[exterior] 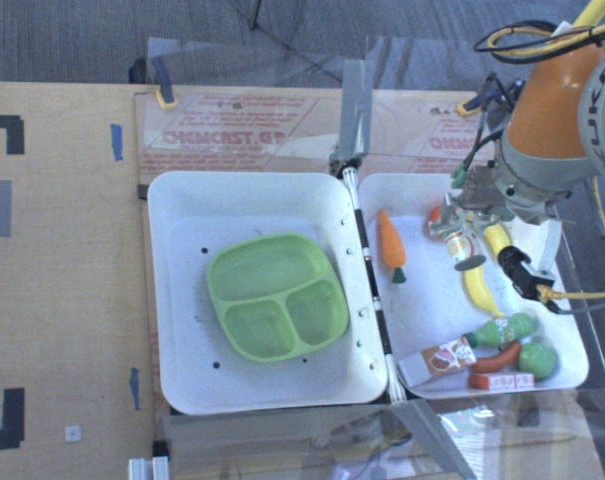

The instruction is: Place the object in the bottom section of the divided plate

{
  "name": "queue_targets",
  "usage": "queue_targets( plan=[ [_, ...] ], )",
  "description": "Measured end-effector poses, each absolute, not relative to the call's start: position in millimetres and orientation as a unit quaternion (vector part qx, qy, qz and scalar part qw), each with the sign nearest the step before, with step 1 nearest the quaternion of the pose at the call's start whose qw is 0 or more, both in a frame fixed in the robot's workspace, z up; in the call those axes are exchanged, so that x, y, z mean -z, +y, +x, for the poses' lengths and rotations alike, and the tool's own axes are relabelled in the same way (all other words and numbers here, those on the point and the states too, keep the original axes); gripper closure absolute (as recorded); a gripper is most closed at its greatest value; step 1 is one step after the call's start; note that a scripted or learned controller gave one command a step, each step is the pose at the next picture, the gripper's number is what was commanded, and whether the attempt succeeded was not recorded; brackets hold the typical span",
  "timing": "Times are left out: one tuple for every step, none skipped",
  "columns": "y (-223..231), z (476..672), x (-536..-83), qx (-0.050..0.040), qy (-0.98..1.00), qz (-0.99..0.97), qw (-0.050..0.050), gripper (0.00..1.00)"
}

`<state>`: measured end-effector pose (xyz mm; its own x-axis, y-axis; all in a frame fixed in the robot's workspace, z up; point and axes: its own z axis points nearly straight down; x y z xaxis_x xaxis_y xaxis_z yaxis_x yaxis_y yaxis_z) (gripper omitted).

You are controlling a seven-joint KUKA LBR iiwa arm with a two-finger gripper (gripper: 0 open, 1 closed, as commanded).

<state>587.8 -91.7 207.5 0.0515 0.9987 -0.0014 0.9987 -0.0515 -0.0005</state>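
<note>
A light green divided plate [220, 290] lies in the left bin [172, 218], with one wide section at the top and two smaller ones below. My gripper [455, 244] hangs over the upper middle of the right bin [567, 353], open, with nothing between its fingers. It sits just left of a yellow banana [479, 286] and right of an orange carrot [389, 241]. The arm's wrist covers the banana's upper end.
At the right bin's lower corner are a green vegetable [506, 331], a round green fruit [538, 360], a red sausage [494, 361] and a small printed box [447, 356]. A divider wall [367, 268] separates the bins. Black and yellow cables [530, 276] trail beside the wrist.
</note>
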Motion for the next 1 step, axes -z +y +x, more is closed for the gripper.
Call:
queue_targets(
  plan=[
    [-31.2, 593.2, -184.4, 0.0006, 0.676, 0.736, -0.001, 1.00]
  ],
)
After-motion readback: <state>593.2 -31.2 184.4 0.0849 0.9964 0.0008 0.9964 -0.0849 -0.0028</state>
